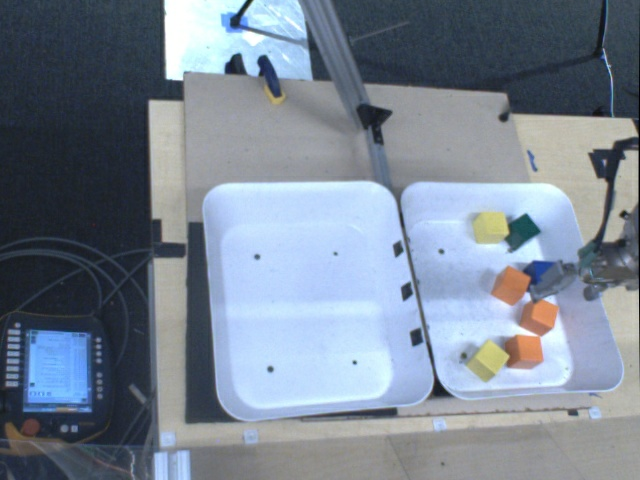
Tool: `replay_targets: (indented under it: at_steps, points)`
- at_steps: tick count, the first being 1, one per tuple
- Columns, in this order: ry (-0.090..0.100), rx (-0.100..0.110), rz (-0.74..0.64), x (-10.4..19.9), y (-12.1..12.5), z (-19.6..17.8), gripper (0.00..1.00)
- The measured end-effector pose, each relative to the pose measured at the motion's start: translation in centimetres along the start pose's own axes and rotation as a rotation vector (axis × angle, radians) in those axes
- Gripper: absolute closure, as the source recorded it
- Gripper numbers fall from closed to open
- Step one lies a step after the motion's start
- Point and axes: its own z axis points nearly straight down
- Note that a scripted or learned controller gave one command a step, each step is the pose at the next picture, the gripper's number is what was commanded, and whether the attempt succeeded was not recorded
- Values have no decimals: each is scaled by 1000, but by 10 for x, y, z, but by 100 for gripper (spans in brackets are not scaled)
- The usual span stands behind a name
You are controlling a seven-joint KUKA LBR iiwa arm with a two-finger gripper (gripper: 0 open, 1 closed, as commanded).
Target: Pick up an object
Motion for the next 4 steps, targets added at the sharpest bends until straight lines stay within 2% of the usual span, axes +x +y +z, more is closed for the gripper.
replay_targets:
  at_steps: [1,2,3,4]
  points:
    - [0,-1,1,0,0,0,0]
    - [1,4,2,-4,7,45,0]
    - [1,5,3,-1,-2,103,0]
    - [-12,-12,7,-7,1,127,0]
